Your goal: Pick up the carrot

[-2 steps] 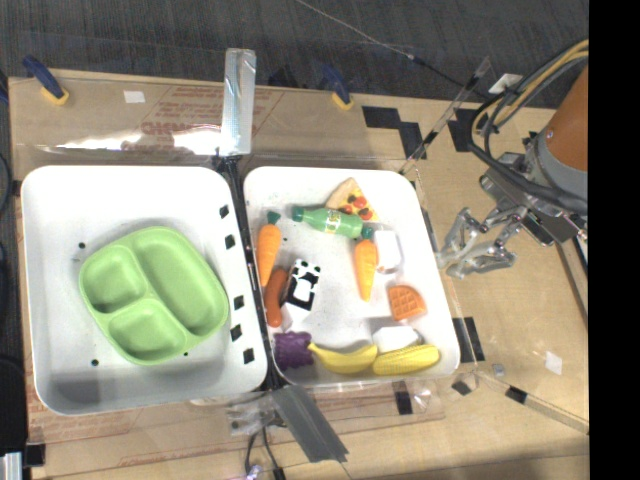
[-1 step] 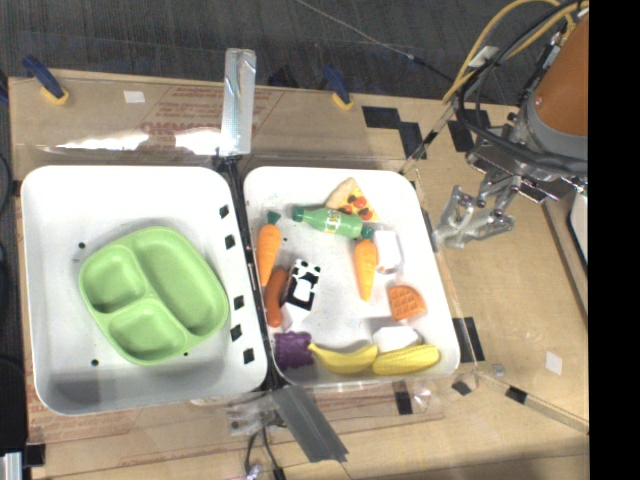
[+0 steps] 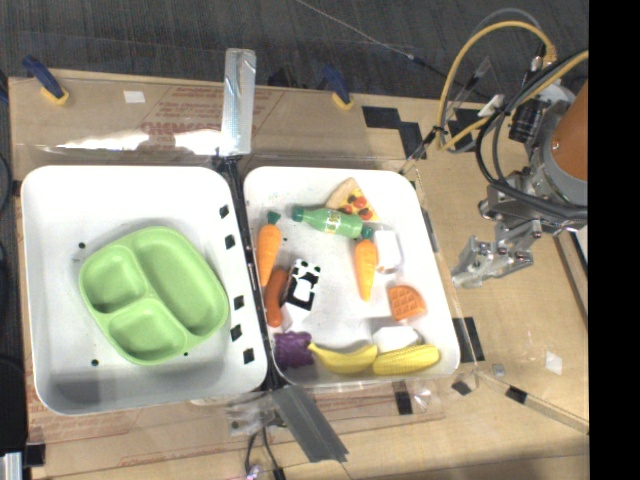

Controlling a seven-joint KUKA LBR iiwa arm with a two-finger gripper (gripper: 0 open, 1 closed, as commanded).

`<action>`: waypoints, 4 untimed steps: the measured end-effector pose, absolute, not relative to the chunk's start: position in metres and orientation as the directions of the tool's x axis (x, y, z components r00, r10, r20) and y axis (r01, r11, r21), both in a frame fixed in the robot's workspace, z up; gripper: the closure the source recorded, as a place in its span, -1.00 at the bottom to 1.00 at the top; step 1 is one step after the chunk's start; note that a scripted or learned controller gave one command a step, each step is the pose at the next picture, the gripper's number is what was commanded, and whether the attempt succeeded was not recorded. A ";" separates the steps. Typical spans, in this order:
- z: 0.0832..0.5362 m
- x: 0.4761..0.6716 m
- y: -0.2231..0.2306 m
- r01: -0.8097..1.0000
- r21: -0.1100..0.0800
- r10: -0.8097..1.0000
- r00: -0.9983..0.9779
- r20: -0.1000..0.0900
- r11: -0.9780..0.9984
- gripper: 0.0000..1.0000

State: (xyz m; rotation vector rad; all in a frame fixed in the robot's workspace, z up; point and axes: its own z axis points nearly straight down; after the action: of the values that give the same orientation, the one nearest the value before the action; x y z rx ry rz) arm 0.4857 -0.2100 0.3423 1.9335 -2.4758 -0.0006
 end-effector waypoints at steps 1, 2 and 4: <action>0.315 0.478 -0.210 -0.981 0.001 -0.981 0.196 -0.001 -0.196 1.00; 0.330 0.498 -0.200 -0.863 -0.002 -0.863 0.505 0.001 -0.505 1.00; 0.286 0.485 -0.205 -0.450 -0.003 -0.450 0.893 0.002 -0.893 1.00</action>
State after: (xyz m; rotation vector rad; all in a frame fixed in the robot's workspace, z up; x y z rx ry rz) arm 0.4850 -0.2049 0.2857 3.0590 -0.7280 0.0045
